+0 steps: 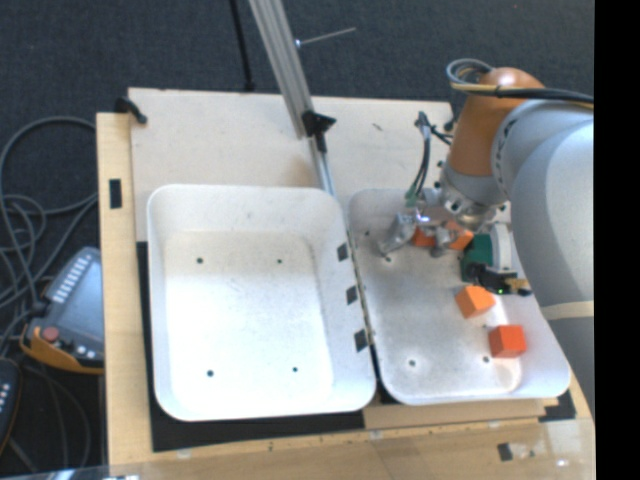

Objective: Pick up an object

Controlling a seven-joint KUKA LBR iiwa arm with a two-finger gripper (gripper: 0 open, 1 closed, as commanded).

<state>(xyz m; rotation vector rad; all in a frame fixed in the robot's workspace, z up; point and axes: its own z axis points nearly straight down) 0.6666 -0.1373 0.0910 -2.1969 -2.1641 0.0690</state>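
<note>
My gripper [412, 244] is low over the back of the right bin [420, 363], with its fingers spread open. A small orange piece [426, 236] shows just beside the right finger, and I cannot tell whether it touches it. Another orange bit [460, 239] and a green object [484, 249] lie right behind the wrist. Toward the front of the bin, an orange block [476, 300] lies apart from the gripper. An orange-red cube [507, 340] sits near the bin's front right corner.
The left bin [250, 308] lies beside the right one, with their rims meeting near the middle. A slanted metal post [290, 68] rises from the back of the bench. Cables and a handheld pendant [65, 308] lie on the floor at left.
</note>
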